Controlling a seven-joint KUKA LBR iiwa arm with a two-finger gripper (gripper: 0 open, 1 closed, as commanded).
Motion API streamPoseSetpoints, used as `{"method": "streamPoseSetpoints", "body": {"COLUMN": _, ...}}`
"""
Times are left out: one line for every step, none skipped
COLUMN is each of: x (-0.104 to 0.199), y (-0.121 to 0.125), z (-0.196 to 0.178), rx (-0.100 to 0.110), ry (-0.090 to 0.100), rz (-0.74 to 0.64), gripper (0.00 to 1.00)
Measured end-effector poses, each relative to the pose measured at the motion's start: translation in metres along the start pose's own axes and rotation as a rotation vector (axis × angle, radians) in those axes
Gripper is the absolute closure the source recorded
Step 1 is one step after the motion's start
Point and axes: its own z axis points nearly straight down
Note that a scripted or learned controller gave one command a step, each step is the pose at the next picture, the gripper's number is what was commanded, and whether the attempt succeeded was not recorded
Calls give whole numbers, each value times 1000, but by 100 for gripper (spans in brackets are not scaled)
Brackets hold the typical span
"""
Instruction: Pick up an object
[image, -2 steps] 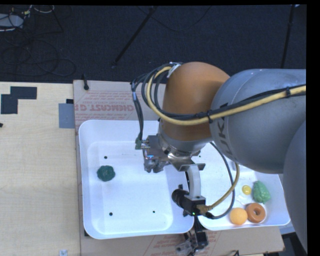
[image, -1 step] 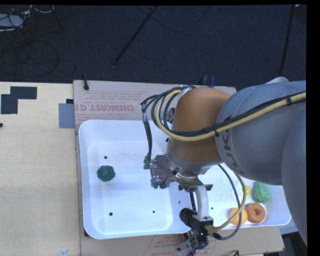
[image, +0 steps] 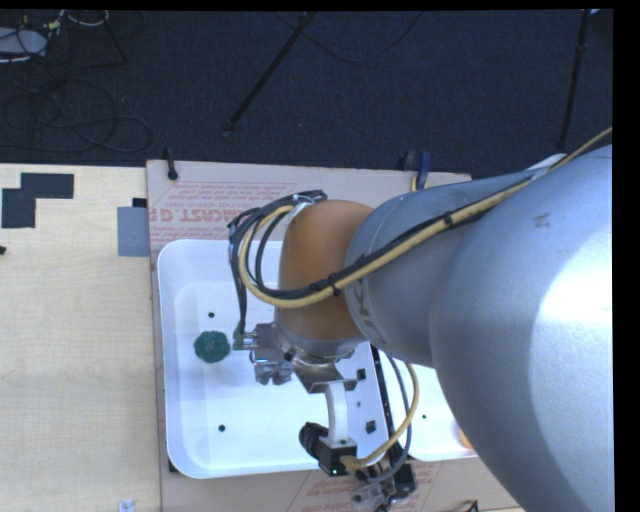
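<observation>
Gripper (image: 268, 372): metallic, low inside left white bin (image: 185, 420); finger state cannot tell. Green ball (image: 210, 347): round, rough-textured, on bin floor just left of gripper. Bin: smooth plastic, on cardboard sheet (image: 200, 200). Surface (image: 70, 350): pale wood. Beyond: dark floor (image: 150, 80), cables.

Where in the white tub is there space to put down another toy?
Bare floor lies along the white bin's left wall, above and below the green ball, and along its front edge. It is crowded right of the ball, under the arm.
</observation>
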Motion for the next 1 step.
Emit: {"method": "streamPoseSetpoints", "body": {"x": 61, "y": -19, "z": -116, "rx": -14, "ry": 7, "rz": -5, "gripper": 100}}
